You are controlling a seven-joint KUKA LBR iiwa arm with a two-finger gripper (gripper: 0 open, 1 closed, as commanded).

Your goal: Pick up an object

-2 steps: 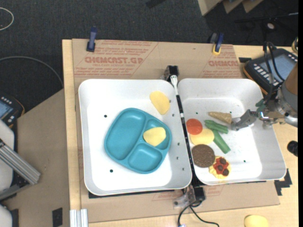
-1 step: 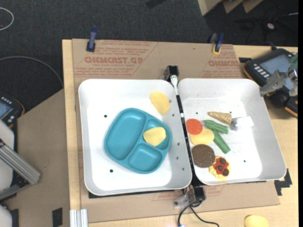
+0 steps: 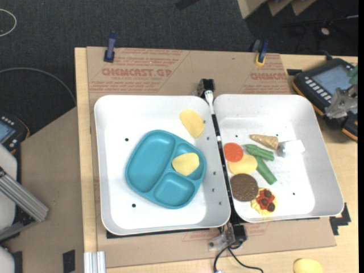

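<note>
The left bin (image 3: 111, 152) holds a teal divided plate (image 3: 149, 166) with a pale yellow piece (image 3: 185, 163) in its right compartment. A second yellow piece (image 3: 192, 123) lies on the bin floor behind the plate. In the right bin (image 3: 301, 118) several toy foods cluster near the left wall: a red-orange disc (image 3: 233, 151), a yellow slice (image 3: 243, 165), two green pods (image 3: 259, 151) (image 3: 266, 171), a brown patty (image 3: 244, 187), a yellow piece with red dots (image 3: 265, 201), a tan cone (image 3: 264, 141) and a small white piece (image 3: 290, 148).
A black hand-held control unit (image 3: 324, 87) lies on the bench at the right, beyond the right bin. Blue clamps (image 3: 110, 47) (image 3: 261, 51) grip the brown board's far edge. A yellow object (image 3: 307, 265) sits at the bottom right. A black divider (image 3: 215, 135) runs between the bins.
</note>
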